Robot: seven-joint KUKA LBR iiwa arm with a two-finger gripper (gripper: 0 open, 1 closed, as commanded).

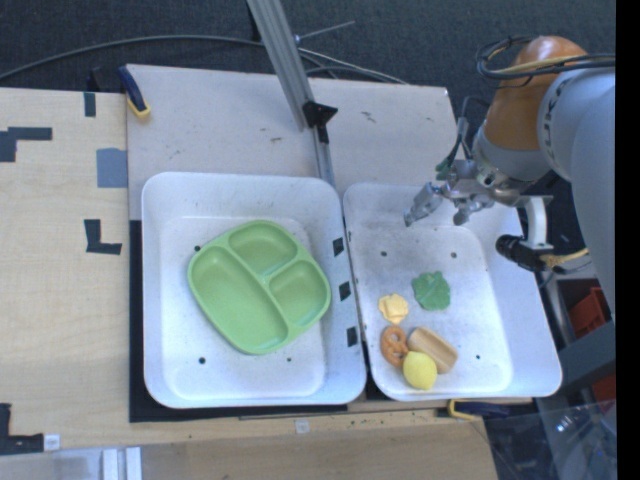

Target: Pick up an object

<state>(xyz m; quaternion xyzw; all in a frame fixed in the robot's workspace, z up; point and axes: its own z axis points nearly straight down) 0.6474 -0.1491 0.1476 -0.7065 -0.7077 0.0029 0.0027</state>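
Observation:
My gripper [437, 212] hangs over the far part of the right bin [520, 318], its two fingers spread apart with nothing between them. Well below it lies a green leafy toy [432, 290]. Closer to the bin's near edge sit a small yellow piece [394, 308], an orange pretzel-like toy [393, 345], a tan bread-like block [433, 347] and a yellow lemon [420, 371], clustered together.
The left bin [160, 268] holds a green divided plate [259, 284]. A slanted metal pole [285, 53] rises behind the bins. The arm's grey body and orange band [530, 98] stand at the far right.

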